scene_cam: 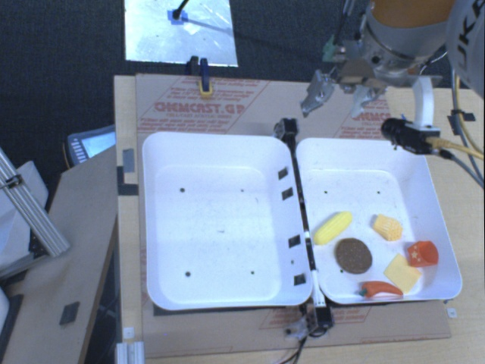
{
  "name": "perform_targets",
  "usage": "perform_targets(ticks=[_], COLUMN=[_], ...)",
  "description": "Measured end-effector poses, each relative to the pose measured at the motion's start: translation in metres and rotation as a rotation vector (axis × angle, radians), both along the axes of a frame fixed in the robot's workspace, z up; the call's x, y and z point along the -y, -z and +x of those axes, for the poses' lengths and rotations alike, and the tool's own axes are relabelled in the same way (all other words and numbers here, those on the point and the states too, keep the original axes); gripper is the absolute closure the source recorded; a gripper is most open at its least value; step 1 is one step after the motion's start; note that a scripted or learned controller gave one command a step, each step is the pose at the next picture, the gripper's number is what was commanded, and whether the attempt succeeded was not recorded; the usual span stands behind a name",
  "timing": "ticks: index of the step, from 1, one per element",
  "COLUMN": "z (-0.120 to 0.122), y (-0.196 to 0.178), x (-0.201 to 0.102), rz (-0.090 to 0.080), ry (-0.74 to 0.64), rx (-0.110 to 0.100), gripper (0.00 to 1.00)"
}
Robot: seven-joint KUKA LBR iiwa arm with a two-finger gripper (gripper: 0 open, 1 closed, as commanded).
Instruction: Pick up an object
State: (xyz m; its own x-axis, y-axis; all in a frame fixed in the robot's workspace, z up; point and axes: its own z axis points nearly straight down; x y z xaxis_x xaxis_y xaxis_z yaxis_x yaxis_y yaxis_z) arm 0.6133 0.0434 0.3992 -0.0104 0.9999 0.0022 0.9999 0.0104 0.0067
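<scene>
Objects for the pick all sit in the right bin (424,174), toward its near half: yellow corn-like piece (333,227), brown disc (354,255) just beside it, small yellow chunk (388,227), red piece (423,253), pale yellow wedge (402,272), orange-red carrot-like item (380,289) by the near rim. Left bin (220,211) sits alongside w/ a black divider strip between them.

Camera view: arm comes in from upper right, orange band up top, wrist pitched so the gripper (342,95) hangs above the cardboard behind the right bin's far rim, well apart from all the pieces. Two fingers (317,97) spread, nothing between them, so released and carrying nothing.

Step, as I read it: approach/pre-grasp, no target committed yet. Next move prob needs travel toward the near half of the right bin, then descent over one piece w/ fingers straddling it. Corn piece and small chunk look the freest; disc is flat, likely hard to pinch. Wedge, red piece and carrot item crowd each other near the rim, so risk of nudging neighbours.
</scene>
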Motion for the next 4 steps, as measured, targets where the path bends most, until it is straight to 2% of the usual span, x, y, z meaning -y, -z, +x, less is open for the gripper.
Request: perform_targets(ticks=[1, 2, 3, 4], z=[-0.071, -0.106, -0.071, -0.010], y=[-0.105, -0.139, -0.135, -0.002], x=[-0.049, -0.066, -0.108, -0.167], rz=[0.003, 0.001, -0.001, -0.003], ry=[-0.001, 0.003, 0.003, 0.003], rx=[0.005, 0.000, -0.003, -0.011], gripper=[0.00, 0.00, 0.00, 0.00])
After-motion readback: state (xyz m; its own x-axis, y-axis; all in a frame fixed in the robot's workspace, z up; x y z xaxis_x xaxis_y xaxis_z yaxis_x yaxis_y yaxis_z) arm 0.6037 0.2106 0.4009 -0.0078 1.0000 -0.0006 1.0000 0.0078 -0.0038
